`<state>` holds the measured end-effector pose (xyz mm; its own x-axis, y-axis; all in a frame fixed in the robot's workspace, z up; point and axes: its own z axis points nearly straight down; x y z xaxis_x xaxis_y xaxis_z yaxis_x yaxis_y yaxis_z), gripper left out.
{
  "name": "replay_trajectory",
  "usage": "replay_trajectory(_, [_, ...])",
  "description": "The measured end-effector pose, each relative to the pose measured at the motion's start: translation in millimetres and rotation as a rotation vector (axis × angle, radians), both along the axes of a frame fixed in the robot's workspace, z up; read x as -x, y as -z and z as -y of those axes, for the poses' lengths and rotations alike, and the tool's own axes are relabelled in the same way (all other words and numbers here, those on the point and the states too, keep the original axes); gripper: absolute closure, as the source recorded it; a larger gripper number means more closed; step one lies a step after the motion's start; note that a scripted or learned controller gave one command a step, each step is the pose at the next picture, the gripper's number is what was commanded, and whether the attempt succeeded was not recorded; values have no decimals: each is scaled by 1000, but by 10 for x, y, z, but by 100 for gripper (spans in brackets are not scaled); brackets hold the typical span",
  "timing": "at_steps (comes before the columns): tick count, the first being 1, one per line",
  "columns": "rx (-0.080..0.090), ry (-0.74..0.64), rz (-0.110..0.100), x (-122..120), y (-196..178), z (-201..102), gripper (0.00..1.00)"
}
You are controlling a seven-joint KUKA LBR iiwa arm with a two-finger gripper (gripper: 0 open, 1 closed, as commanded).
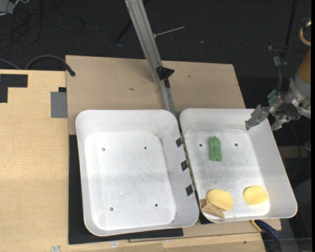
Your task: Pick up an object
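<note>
The right bin holds a small green object near its middle. Two yellow round objects lie by its front edge, one at the front left and one further right. A small tan piece sits just in front of the left yellow one. My gripper hangs at the right bin's back right rim, up and to the right of the green object. Its fingers stand apart with nothing between them.
The left bin sits beside the right one, joined along a divider with black clips. A slanted metal rail rises behind the bins. A blue and yellow item pokes out below the right bin's front edge.
</note>
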<state>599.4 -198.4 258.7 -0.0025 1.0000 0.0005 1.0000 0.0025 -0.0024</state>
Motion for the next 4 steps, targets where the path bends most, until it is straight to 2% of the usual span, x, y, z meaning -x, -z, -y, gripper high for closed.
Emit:
replay_trajectory(1, [0,-1,0,-1,0,-3,0])
replay_trajectory(2, [-1,-1,-4,-34,440,-27,0])
replay_trajectory(4, [-2,2,-6,-51,1618,-81,0])
